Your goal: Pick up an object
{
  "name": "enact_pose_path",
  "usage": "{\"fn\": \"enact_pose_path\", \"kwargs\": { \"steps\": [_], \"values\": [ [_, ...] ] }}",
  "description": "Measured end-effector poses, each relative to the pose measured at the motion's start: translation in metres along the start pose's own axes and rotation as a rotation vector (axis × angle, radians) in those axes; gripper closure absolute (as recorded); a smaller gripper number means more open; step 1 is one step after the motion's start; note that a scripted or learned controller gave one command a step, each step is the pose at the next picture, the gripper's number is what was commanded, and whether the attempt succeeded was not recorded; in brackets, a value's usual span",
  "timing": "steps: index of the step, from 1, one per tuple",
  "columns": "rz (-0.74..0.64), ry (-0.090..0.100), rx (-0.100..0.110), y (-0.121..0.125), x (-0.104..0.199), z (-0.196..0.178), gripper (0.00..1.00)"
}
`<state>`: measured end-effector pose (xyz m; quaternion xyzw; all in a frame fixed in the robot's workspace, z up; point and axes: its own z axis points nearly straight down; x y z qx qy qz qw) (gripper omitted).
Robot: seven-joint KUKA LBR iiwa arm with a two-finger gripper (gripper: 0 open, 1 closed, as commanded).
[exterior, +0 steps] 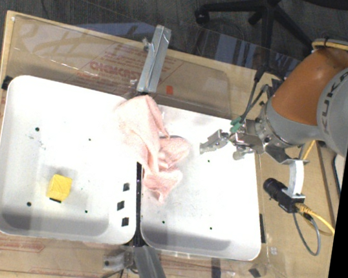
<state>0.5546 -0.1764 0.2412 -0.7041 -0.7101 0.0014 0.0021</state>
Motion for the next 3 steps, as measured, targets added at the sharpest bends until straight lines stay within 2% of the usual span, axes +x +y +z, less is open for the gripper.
{"fn": "enact_pose_path", "kwargs": {
  "steps": [1,2,3],
  "values": [
    [-0.145,-0.001,0.002,0.048,0.055,0.134,0.0],
    [-0.149,-0.001,0.003,0.048,0.054,0.124,1.0],
    [-0.245,-0.002,-0.007,0.104,0.102,-0.012,1.0]
  ]
}}
